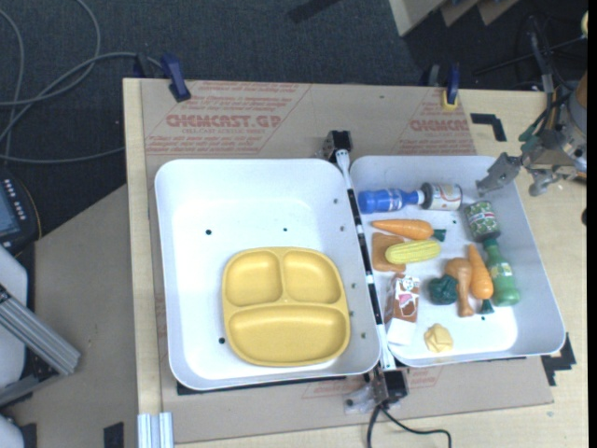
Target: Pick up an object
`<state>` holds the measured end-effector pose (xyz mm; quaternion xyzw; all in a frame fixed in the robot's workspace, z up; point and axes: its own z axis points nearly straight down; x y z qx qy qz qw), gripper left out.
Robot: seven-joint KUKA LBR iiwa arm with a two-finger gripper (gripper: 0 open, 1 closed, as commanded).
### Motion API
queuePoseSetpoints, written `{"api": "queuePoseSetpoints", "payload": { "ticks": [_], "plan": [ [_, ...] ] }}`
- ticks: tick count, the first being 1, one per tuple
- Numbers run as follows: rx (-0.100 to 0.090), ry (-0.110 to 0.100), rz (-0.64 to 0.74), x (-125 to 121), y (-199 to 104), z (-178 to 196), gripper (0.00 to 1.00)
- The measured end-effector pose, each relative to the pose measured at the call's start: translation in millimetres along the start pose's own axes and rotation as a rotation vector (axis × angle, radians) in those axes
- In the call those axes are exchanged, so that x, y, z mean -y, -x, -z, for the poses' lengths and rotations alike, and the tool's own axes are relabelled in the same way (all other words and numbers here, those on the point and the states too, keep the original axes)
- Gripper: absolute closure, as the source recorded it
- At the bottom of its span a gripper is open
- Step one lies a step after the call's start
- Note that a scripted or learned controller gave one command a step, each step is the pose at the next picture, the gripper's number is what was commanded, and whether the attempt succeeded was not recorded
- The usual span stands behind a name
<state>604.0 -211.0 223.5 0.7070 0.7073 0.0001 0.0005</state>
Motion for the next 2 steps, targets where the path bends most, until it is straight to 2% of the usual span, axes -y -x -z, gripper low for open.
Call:
{"api": "queuePoseSetpoints", "payload": {
  "ticks": [1, 2],
  "plan": [
    [-0.009, -0.011, 0.000, 7.8, 10.0, -118.6, 0.00],
    [-0.006, -0.009, 0.001, 69.4, -45.2, -141.1, 0.00]
  ]
}}
